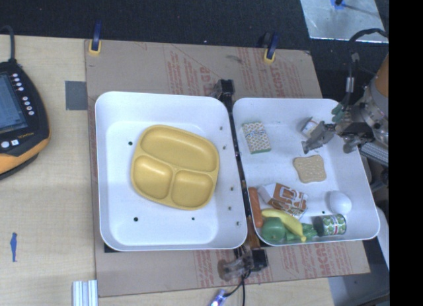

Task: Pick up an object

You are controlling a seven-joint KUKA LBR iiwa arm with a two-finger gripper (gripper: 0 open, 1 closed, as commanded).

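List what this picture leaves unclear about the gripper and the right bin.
- Gripper: small and dark in the camera view; whether it touches the grey piece beside it cannot be told.
- Arm: cut off by the right edge.
- Carrot: partly covered by the banana and green pepper.
- Can: label too small to read.

Arm reaching in from the right
The end effector (322, 135) hangs low over the right bin's (357, 166) upper right part, fingers pointing left.
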